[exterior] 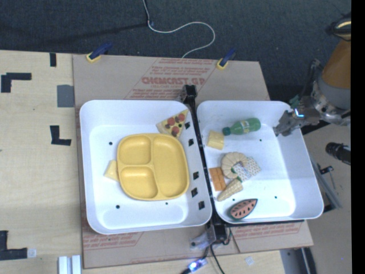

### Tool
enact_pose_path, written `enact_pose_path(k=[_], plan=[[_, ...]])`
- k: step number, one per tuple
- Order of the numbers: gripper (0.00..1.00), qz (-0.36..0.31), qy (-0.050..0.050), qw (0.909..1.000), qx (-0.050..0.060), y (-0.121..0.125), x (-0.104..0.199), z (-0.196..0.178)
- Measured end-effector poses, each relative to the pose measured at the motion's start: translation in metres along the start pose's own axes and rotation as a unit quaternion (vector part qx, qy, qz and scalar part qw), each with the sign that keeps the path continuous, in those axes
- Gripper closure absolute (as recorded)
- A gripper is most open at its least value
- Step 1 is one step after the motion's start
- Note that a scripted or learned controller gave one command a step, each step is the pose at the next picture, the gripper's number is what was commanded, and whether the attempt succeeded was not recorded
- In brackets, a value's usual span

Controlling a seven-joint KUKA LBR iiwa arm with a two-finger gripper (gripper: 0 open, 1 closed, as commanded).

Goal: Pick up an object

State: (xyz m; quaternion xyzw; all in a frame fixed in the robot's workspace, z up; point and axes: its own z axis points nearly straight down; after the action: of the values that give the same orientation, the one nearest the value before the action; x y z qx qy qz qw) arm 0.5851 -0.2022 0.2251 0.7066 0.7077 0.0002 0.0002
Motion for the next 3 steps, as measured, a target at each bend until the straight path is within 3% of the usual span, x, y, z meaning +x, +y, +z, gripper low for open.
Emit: enact_pose_path(k=[1,3], plan=[[1.00,-0.002,0.001,1.0000,0.001,0.003,0.044,0.001],[1.00,-0.003,0.001,1.0000,0.001,0.007,0.172,0.008]])
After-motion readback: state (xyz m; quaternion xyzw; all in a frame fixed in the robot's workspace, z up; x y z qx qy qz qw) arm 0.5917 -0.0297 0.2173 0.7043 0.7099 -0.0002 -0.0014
